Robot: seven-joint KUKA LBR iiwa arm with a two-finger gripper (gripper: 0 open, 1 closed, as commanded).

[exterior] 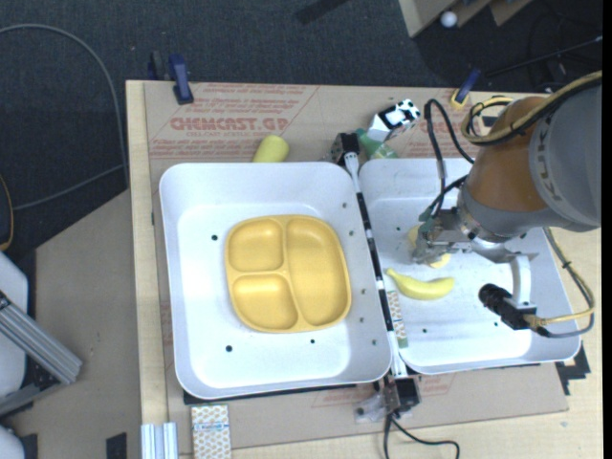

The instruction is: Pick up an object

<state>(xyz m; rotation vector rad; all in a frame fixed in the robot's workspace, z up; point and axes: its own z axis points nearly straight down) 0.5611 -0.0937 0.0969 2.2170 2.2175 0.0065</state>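
Note:
A yellow banana lies in the right bin, near its left wall. My gripper hangs low over that bin, just above and slightly behind the banana, with something yellow showing at its tip. The grey arm with its orange band comes in from the right and hides much of the gripper. A yellow divided plate with three compartments rests in the middle of the left bin.
A small yellow object lies on the cardboard behind the left bin. A black-and-white item and a blue clip sit along the bench's back edge. Cables run over the right bin's back wall.

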